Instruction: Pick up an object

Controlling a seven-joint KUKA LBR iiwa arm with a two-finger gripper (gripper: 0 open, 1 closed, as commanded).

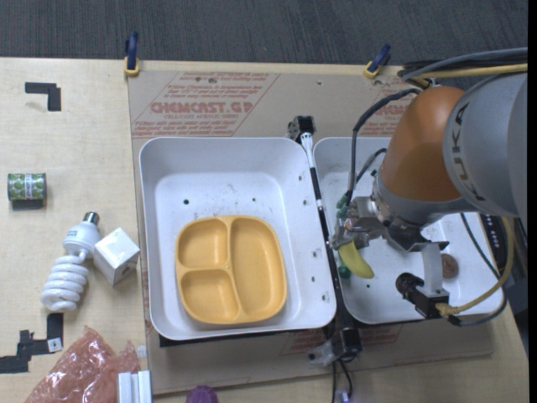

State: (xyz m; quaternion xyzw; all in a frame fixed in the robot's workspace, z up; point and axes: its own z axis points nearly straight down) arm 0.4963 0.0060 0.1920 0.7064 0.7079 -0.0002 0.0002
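Dark carpet is running along the far edge of the bench, and you are looking down on a pale board with two white bins sitting on it side by side. Starting far out to the gripper's left, a small green can [26,188], a spiral light bulb [67,269] and a white cube [117,254] are lying on the bare bench, well apart from anything the arm can use. A pink crumpled bag [88,366] is showing at the near left corner.

Moving right, the left bin [159,162] is holding a yellow divided plate [231,269], which is lying flat and taking up most of the floor. It is sitting well to the gripper's left, across the wall between the bins.

In the right bin [336,154], the gripper [351,229] is hanging low near the left wall, under the orange band of the arm. You are not getting a clear look at its tips, so whether they are spread or closed is something you cannot tell from here. A banana [356,261] is lying just below and slightly right of the gripper, on the near side of it, seemingly touching or almost touching the tool. Its long axis is running from upper left to lower right, with the greenish stem end toward the left wall.

A small brownish thing [450,266] is resting farther right, partly hidden by the arm's hardware.

Judging by this, the banana is the nearest target, and you are needing a short shift toward the near side, with the fingers set across that slanted axis.
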